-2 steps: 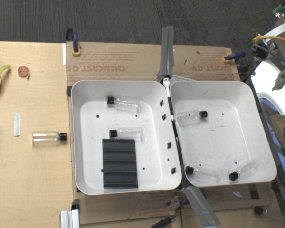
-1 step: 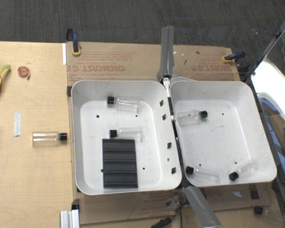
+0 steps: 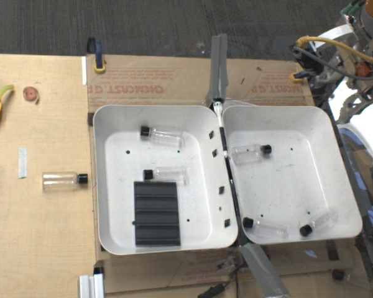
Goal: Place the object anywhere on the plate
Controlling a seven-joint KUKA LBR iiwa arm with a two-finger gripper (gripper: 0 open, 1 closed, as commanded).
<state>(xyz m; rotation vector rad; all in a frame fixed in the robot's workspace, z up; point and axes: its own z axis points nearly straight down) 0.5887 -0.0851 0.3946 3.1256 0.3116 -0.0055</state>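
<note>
1. Two clear vials (image 3: 161, 136) (image 3: 168, 176) are lying in the left bin (image 3: 105, 166), one touching the black ridged plate (image 3: 156, 213).
2. Three more vials (image 3: 252, 152) (image 3: 266, 230) (image 3: 317, 223) are resting in the right bin (image 3: 336, 166).
3. One vial (image 3: 63, 179) is lying outside, on the bench (image 3: 37, 228).
4. Gripper state: cannot tell.

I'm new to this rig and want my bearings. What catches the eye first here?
Two white bins sit side by side. The left bin holds a dark ribbed plate near its front, with two clear black-capped vials behind it. The right bin holds more vials; another vial lies on the bench at left.
</note>
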